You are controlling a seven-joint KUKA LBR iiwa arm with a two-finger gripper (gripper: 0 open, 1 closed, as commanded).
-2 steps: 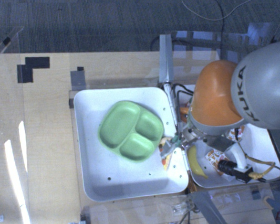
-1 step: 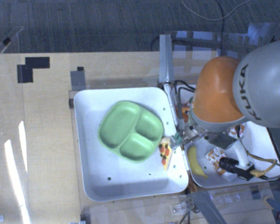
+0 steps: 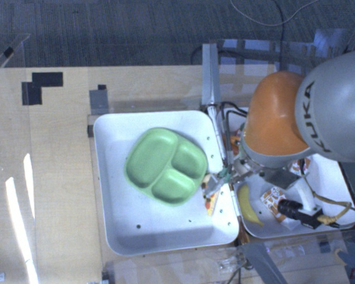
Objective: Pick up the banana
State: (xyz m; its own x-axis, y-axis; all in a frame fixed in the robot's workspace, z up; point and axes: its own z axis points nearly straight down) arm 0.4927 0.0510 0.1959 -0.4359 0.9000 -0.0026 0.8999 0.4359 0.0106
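The banana (image 3: 247, 206) is yellow and lies in the right bin (image 3: 256, 231), close against its left wall. Its upper end is hidden under the arm. My gripper (image 3: 213, 188) hangs over the right edge of the left bin (image 3: 117, 191), just left of the wall between the bins. It is to the upper left of the banana and apart from it. Nothing yellow shows at the gripper. The grey and orange arm (image 3: 279, 122) covers most of the right bin.
A green divided plate (image 3: 165, 163) lies in the middle of the left bin, its right rim close to the gripper. A small orange thing (image 3: 210, 207) lies just below the gripper. A white and orange packet (image 3: 271, 197) sits right of the banana.
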